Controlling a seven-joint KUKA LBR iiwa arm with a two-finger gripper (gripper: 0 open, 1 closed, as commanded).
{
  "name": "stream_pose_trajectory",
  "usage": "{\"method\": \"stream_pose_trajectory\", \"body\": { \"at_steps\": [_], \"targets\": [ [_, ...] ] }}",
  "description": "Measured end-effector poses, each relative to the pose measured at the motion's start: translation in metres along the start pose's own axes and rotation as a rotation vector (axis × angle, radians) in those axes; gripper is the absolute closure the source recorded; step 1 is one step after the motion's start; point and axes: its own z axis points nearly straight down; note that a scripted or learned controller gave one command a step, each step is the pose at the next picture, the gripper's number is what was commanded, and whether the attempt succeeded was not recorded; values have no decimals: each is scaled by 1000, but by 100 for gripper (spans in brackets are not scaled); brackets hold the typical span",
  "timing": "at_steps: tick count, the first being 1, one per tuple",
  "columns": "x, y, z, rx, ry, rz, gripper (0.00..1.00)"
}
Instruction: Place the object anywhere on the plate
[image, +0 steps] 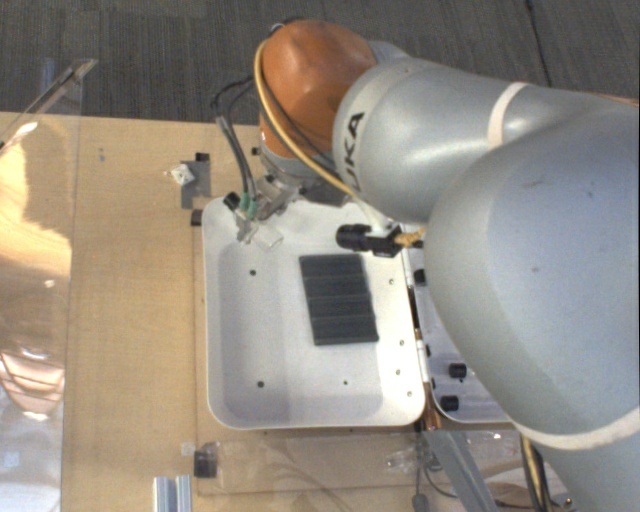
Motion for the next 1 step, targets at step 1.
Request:
{"method": "stream_pose_trajectory", "body": {
  "at_steps": [1],
  "targets": [
    [5,-18,-8,-3,-1,-700,100]
  ]
}}
